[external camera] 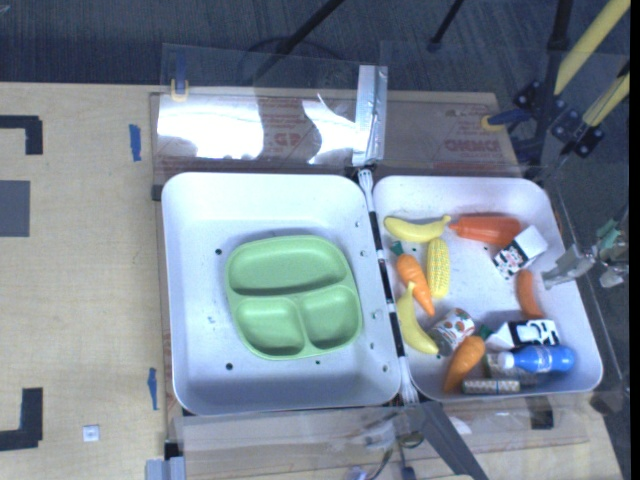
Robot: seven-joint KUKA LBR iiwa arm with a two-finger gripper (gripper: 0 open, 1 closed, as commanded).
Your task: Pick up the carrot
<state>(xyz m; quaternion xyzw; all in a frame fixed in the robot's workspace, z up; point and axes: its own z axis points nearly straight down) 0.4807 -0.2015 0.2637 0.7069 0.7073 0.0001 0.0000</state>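
A small orange carrot point(414, 279) lies slanted at the left side of the right bin point(572, 218), between a yellow corn cob point(438, 266) and the bin's left wall. A second, fatter orange carrot-like piece point(463, 359) lies near the front of the same bin. My gripper point(575, 264) shows faintly at the right rim of that bin, well to the right of both pieces, and nothing is seen in its grasp.
The right bin also holds two bananas point(416, 228) point(416, 329), a red-orange vegetable point(486, 229), an orange sausage-shaped piece point(528, 292), a blue bottle point(541, 359) and small packets. The left bin point(190, 268) holds a green divided plate point(292, 294).
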